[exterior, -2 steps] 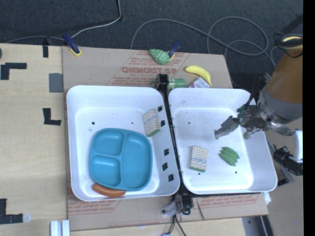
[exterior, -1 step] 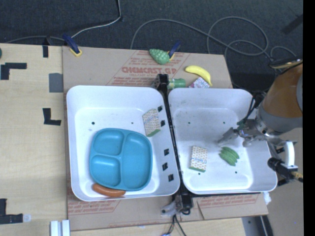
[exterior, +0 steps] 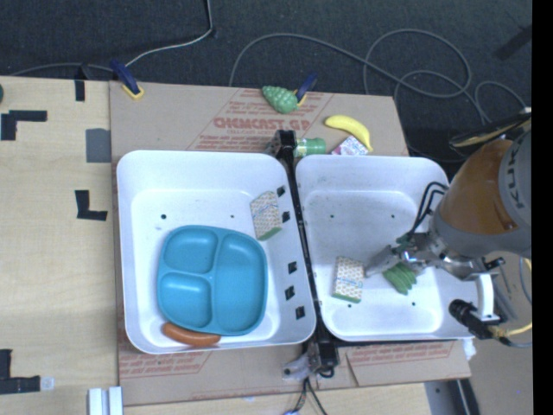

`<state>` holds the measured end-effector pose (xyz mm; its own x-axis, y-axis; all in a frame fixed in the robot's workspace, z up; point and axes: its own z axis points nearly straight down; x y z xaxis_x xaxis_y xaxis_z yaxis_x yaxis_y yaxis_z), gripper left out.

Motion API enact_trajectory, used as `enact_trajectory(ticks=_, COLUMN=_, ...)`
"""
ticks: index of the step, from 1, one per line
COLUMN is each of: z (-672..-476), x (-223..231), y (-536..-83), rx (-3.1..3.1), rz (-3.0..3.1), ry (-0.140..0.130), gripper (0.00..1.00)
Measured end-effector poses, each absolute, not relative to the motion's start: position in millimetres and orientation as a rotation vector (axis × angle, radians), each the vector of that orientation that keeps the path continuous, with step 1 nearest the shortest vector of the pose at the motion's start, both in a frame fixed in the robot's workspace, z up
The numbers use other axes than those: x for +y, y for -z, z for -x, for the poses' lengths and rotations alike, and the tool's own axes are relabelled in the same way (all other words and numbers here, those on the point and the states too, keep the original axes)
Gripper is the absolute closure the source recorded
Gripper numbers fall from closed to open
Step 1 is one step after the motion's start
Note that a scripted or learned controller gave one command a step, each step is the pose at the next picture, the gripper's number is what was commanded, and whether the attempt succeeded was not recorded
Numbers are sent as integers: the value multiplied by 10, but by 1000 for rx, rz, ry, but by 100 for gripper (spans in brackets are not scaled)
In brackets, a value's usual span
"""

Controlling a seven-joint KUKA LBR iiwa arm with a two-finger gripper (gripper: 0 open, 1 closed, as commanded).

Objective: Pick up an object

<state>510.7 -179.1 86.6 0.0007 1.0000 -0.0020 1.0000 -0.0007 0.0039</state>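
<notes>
In the right bin, a green toy vegetable lies near the right wall, and a speckled sponge block with a green edge lies left of it. My gripper is low inside this bin. It reaches in from the right, just above and to the left of the green vegetable, and points toward the sponge block. The gripper's body hides part of the vegetable. I cannot tell whether anything is held.
The left bin holds a blue divided plate, an orange sausage-shaped toy at its front edge and a second sponge block. Behind the bins on the cardboard lie a banana, a green toy and a small bottle. Cables run across the floor.
</notes>
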Motion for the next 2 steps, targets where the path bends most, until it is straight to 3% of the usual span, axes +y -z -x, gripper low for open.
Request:
enact_trajectory(ticks=1, z=-5115, x=-1801, y=-973, rx=2215, rz=-2218, ry=-2, gripper=100)
enact_trajectory(ticks=2, z=-5528, x=-1339, y=-1076, rx=2225, rz=-2220, ry=1, gripper=100)
